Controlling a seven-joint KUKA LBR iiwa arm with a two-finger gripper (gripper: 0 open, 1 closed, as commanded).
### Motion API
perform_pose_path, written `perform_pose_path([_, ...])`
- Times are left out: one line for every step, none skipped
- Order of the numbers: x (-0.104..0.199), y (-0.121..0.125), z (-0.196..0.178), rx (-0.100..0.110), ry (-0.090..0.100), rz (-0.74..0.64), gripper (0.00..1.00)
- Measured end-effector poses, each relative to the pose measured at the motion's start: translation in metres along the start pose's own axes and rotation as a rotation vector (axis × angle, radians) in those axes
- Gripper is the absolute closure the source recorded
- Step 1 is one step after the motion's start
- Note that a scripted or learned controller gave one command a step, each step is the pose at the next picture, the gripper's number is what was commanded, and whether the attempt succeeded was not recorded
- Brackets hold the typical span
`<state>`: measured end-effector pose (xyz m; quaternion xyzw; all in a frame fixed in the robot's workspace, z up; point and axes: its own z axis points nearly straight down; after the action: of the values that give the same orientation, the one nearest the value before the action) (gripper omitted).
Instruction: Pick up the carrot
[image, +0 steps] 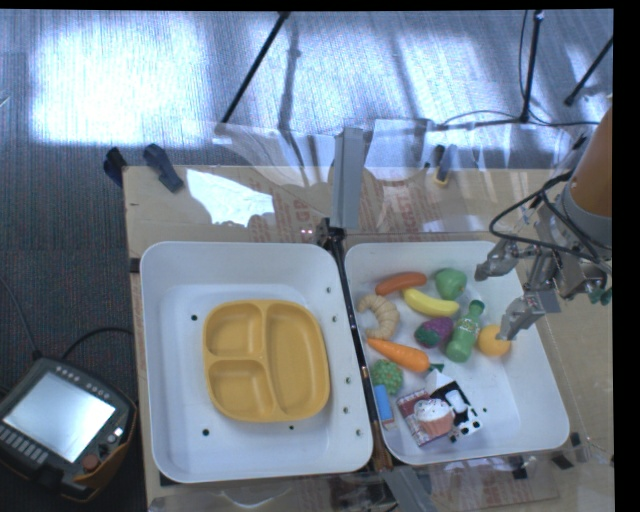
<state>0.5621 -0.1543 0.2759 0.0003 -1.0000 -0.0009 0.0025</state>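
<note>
The task is standing at its opening stage: the carrot (398, 352) is lying untouched on the floor of the right bin (520, 400), near that bin's left wall, with its green top pointing toward the bin's middle. It is resting between the beige ridged pastry piece (381, 313) above it and the small broccoli head (387, 376) just below it. Nothing is lifting or touching it.

The tool (510, 292) is hanging over the right side of the same bin, well apart from the carrot. Its two fingers are standing spread, one near the bin's upper rim and the other down beside a small orange-yellow fruit (492, 342), and nothing is sitting between them, so the tool is released and grasping nothing.

Between the tool and the carrot are lying a green bottle (464, 332), a purple grape cluster (433, 331) and a banana (431, 301). A red sausage-shaped piece (401, 282) and a green pepper (450, 282) are lying farther up; a cupcake card (437, 415) is lying near the front rim.

The left bin (170, 300) is carrying a yellow divided plate (266, 359), which is playing no part here.

Remaining work, as judged from this layout: crossing to the carrot, aligning the fingers across its slim body, descending, closing and lifting. The whole pick is outstanding.
</note>
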Motion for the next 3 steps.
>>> perform_pose_path([0.013, 0.047, 0.142, -0.005, 0.015, 0.013, 0.00])
perform_pose_path([0.009, 0.065, 0.183, 0.000, -0.015, 0.201, 0.00])
perform_pose_path([0.021, 0.073, 0.193, 0.000, 0.004, 0.318, 0.00])
